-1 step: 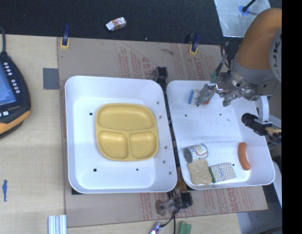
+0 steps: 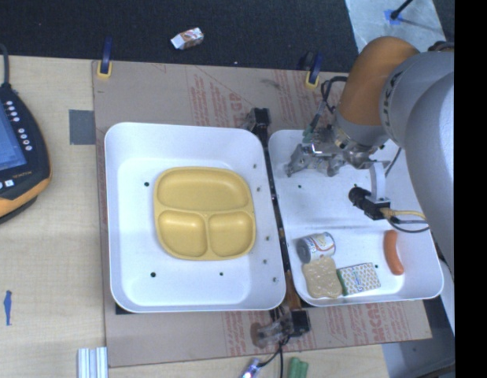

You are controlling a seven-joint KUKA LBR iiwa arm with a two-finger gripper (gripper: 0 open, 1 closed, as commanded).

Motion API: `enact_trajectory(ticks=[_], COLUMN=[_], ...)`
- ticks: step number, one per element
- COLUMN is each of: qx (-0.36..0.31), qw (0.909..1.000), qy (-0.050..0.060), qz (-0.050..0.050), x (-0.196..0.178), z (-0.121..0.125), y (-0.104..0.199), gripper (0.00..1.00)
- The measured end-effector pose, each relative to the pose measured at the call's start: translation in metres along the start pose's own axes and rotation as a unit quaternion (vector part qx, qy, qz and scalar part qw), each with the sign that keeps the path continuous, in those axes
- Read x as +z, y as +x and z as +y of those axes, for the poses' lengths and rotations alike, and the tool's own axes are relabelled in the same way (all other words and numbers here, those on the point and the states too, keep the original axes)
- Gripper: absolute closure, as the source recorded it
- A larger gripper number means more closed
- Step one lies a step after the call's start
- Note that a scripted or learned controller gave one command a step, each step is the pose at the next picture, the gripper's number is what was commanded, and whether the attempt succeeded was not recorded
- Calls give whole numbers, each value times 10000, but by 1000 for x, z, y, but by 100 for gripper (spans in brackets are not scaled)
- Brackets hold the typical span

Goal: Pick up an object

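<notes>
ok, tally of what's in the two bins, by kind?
Yellow divided tray: 1, in the left bin
Small can: 1
Tan sponge-like piece: 1
Patterned flat packet: 1
Orange sausage-shaped item: 1
The last four lie in the right bin.
Total: 5

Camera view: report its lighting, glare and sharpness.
Camera view: even overhead light; the left bin glares near-white around the yellow tray; soft shadows inside the right bin; the gripper looks soft, the small can slightly blurred; the floor beyond is dark.
</notes>
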State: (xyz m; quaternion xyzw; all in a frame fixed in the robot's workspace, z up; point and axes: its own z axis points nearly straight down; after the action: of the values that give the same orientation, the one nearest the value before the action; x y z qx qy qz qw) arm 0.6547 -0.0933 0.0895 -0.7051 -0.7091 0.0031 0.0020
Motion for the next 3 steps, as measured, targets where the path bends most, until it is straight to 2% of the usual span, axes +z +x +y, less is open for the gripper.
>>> enact_trajectory(ticks=[1, 2, 3], qx=[2, 25, -4], qw=[10000, 10000, 10000], qy=[-29, -37, -14], qz=[-4, -2, 8], x=[-4, -67, -38], z=[2, 1, 1], y=[-1, -78, -3], gripper=[0, 0, 0])
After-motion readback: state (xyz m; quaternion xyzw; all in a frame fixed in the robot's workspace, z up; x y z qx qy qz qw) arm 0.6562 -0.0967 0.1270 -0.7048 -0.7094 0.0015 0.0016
